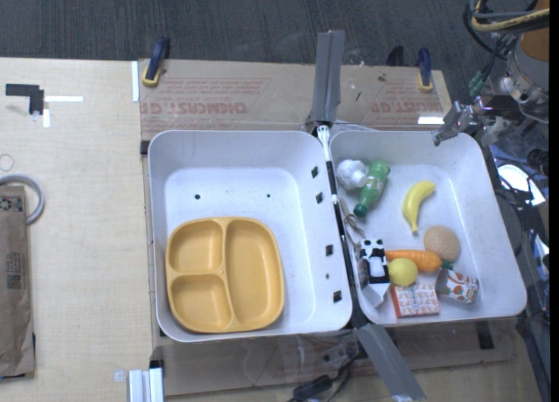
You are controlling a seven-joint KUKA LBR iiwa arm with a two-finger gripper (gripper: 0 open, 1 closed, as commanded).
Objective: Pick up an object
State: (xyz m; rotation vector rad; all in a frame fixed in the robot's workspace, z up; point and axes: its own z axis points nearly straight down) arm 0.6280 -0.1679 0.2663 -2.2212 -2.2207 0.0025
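While the claw [447, 126] hangs at the far right corner of the right-hand shallow white bin [485, 183], grip state I cannot tell, nothing is picked: the curved yellow plastic banana [417, 203] lies inside that bin, untouched.

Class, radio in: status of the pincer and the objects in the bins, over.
Pincer at right bin's far corner, holding nothing. Banana, green bottle, carrot lying in right bin. Yellow tray in left bin.
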